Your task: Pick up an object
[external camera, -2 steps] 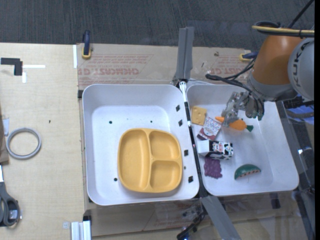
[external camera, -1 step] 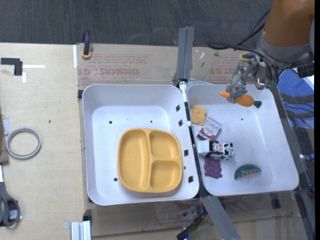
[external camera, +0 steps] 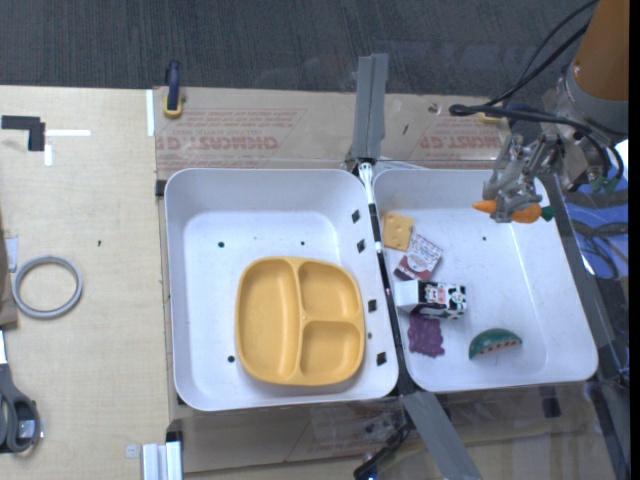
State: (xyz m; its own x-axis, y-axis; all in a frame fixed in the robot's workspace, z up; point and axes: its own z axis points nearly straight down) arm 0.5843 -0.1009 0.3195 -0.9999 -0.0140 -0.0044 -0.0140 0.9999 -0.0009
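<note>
My gripper (external camera: 516, 200) hangs over the far right corner of the right bin (external camera: 560, 363). Its fingers are shut on a small orange carrot (external camera: 489, 207) with a green tip, which lies crosswise between them, lifted a little above the bin floor. Lower in the same bin lie a yellow cheese wedge (external camera: 398, 231), a red-and-white packet (external camera: 419, 255), a cow-print carton (external camera: 441, 298), a purple grape bunch (external camera: 426, 338) and a watermelon slice (external camera: 495, 343).
A yellow divided plate (external camera: 300, 320) rests in the left bin (external camera: 190, 268). On the bench at the left are a grey tape roll (external camera: 45, 286) and scissors (external camera: 15, 420). Cables (external camera: 520, 78) trail from the arm at the upper right.
</note>
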